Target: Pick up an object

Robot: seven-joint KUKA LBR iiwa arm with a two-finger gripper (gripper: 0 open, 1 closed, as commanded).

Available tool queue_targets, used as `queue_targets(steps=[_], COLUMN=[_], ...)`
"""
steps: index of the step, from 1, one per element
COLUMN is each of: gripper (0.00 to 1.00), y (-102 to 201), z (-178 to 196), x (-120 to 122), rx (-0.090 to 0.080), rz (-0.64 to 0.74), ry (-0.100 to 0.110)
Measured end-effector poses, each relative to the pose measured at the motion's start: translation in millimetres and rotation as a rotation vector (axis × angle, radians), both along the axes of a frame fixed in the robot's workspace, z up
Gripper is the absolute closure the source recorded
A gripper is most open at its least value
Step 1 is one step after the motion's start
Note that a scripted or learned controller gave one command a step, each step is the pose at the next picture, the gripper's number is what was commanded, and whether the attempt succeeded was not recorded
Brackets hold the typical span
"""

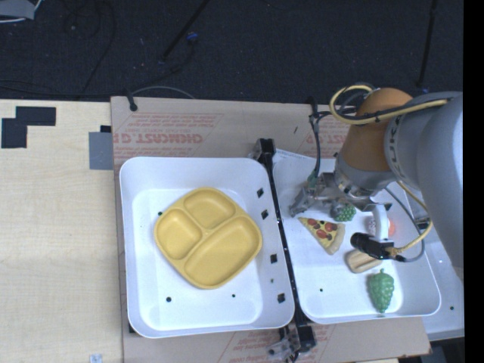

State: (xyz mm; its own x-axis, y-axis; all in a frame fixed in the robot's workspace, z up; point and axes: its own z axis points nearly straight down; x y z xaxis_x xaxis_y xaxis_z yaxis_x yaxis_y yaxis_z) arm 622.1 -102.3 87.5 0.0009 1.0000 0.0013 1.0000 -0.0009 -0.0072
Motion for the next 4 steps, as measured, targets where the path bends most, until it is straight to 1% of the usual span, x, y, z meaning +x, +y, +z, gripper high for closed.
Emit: queue_targets(steps=[1, 2, 3, 4], gripper=[1.0, 1.0, 1.0, 1.0], y=[-1.1, -5.5, -3.5, -4.7], z=[12.7, 75.8, 128.8, 160.4], x=[0.5, 3.1, -6.1, -5.5], rx=[-0.001, -0.002, -0.002, -0.002], rz=[-0.003, -0.005, -0.002, 0.001], ry=[-0.002, -0.01, -0.01, -0.009])
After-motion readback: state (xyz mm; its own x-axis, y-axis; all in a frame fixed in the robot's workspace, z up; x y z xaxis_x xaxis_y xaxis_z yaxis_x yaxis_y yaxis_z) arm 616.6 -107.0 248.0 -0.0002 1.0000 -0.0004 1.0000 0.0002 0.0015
